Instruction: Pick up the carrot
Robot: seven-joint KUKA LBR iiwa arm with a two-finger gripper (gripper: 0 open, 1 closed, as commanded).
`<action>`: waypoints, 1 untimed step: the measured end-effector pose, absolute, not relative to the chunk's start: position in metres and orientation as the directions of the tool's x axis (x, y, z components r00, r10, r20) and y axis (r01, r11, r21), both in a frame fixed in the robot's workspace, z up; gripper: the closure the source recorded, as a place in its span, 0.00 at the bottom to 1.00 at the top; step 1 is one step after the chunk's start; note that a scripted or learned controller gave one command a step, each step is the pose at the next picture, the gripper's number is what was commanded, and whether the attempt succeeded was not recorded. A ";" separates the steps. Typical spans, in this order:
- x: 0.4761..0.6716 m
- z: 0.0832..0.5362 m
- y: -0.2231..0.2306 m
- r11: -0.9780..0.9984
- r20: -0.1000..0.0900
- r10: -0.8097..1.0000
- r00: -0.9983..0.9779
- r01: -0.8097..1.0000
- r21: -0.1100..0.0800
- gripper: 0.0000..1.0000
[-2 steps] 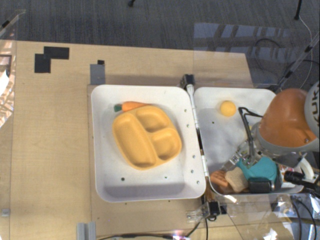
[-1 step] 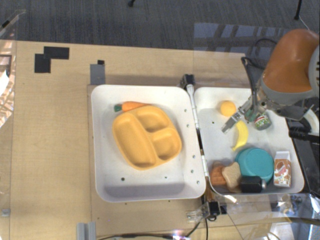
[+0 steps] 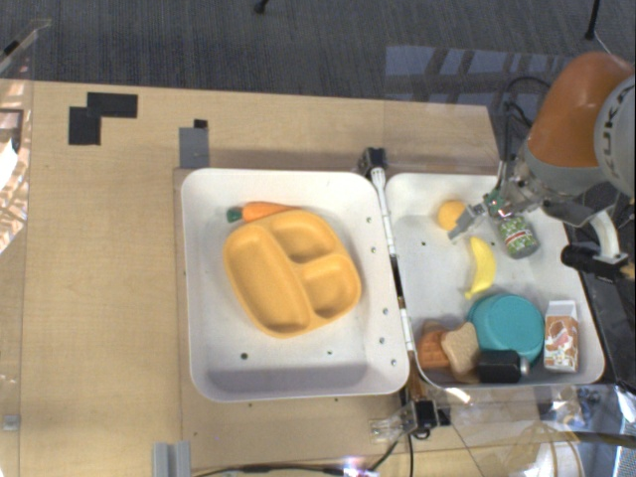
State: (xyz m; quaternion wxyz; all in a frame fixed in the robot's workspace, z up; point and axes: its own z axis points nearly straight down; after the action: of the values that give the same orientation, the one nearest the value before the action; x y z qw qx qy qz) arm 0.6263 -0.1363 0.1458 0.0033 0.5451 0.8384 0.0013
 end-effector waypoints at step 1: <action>0.669 0.087 -0.134 0.423 0.002 0.906 -0.423 0.906 -0.006 0.00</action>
State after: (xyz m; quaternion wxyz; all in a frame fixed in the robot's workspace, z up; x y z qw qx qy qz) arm 0.6687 -0.1344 0.0870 -0.0023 0.5371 0.8435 -0.0020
